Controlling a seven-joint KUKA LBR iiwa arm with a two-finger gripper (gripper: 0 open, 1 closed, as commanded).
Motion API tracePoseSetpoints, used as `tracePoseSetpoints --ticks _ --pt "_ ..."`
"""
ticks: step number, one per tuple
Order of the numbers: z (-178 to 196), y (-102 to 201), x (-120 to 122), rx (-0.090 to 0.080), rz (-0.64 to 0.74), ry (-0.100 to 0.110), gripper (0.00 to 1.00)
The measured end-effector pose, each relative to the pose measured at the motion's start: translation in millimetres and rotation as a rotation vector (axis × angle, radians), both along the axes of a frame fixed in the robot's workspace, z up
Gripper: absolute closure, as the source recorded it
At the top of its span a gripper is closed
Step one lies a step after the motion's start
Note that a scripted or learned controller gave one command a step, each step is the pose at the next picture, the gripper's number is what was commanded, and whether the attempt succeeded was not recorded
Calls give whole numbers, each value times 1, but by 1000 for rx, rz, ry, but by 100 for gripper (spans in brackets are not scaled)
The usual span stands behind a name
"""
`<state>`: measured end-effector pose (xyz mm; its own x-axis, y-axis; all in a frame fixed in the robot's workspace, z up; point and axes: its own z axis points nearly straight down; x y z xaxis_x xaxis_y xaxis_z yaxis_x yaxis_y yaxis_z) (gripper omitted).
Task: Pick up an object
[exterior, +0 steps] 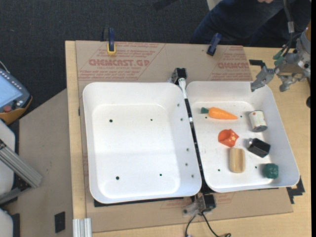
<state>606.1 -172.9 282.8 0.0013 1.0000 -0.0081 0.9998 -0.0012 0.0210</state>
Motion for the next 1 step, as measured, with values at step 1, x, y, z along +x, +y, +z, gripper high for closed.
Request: tracePoseSetpoints --ticks 1 --pt "-74 37 53 10 12 26 0"
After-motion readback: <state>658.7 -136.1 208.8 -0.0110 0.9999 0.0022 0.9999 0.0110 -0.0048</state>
